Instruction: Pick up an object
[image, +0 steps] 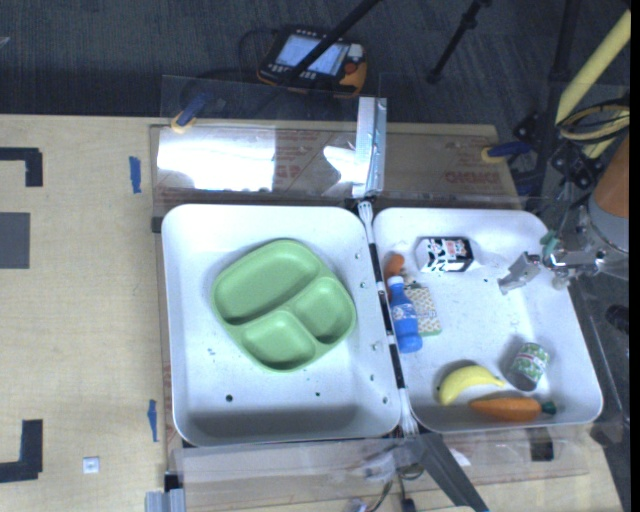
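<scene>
I log one two-finger metal gripper (522, 270) over the right white bin's (570, 330) upper right side; I cannot tell its state. Below it: one small green-labelled can (529, 364), one smooth orange carrot (506, 407), one curved yellow banana (468, 381) touching the carrot. Leftward: one black-and-white carton (444, 253), one blue bottle with an orange cap (402, 306). In the left white bin (190, 330): one glossy green three-compartment plastic plate (283, 303).
</scene>
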